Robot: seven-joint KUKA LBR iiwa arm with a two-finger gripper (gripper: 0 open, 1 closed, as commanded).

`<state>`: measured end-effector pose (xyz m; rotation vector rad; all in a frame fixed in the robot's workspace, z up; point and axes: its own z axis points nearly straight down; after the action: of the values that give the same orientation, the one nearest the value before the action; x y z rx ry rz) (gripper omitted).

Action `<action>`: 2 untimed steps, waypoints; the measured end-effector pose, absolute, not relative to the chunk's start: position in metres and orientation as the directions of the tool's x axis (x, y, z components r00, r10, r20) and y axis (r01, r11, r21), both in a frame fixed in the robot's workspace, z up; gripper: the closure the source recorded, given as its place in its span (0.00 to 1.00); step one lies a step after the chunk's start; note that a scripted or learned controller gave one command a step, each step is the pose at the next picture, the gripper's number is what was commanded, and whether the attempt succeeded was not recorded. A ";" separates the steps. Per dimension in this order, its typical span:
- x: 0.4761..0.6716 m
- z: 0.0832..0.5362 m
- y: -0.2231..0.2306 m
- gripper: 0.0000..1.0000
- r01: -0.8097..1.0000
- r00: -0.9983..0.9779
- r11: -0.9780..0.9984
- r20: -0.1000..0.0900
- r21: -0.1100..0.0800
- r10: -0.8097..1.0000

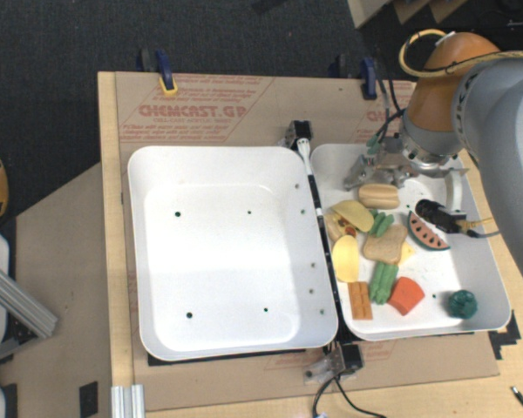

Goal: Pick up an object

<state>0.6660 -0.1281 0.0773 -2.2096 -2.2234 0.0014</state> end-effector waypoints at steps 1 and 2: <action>0.668 0.097 -0.134 1.00 1.000 -0.003 0.003 -0.002 0.004 1.000; 0.667 0.096 -0.133 0.00 1.000 -0.003 0.003 -0.002 0.002 1.000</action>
<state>0.6673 -0.1334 0.0958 -2.2205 -2.2263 -0.0010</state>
